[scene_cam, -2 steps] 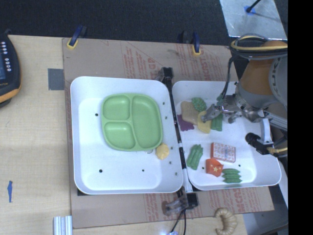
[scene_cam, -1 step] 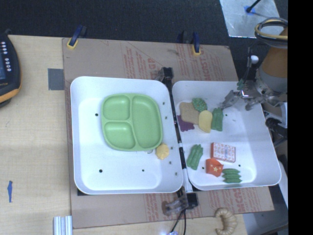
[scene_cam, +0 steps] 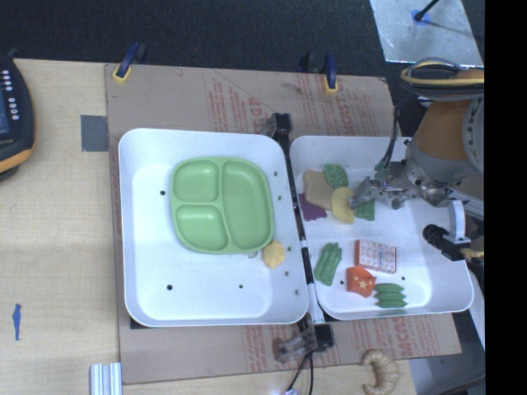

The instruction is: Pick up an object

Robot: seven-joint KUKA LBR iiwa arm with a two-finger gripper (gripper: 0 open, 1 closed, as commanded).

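Observation:
My gripper (scene_cam: 365, 194) hangs low over the upper left part of the right bin (scene_cam: 445, 282). It sits just above a small dark green piece (scene_cam: 366, 212) and right beside a yellow piece (scene_cam: 342, 205). Whether it touches either one cannot be made out. Left of them lie a beige piece (scene_cam: 316, 188), a purple piece (scene_cam: 311, 211) and a leafy green piece (scene_cam: 334, 174). Lower in the same bin are a green ridged vegetable (scene_cam: 328, 262), a red-and-white patterned box (scene_cam: 375, 255), a red piece (scene_cam: 361, 281) and a green pod (scene_cam: 390, 295).
The left bin (scene_cam: 148, 278) holds a light green divided plate (scene_cam: 222, 205) and a small yellow item (scene_cam: 273, 255) at the plate's lower right corner. The grey and orange arm (scene_cam: 445, 134) comes in over the right bin's upper right. A black clamp (scene_cam: 282, 125) sits between the bins' top edges.

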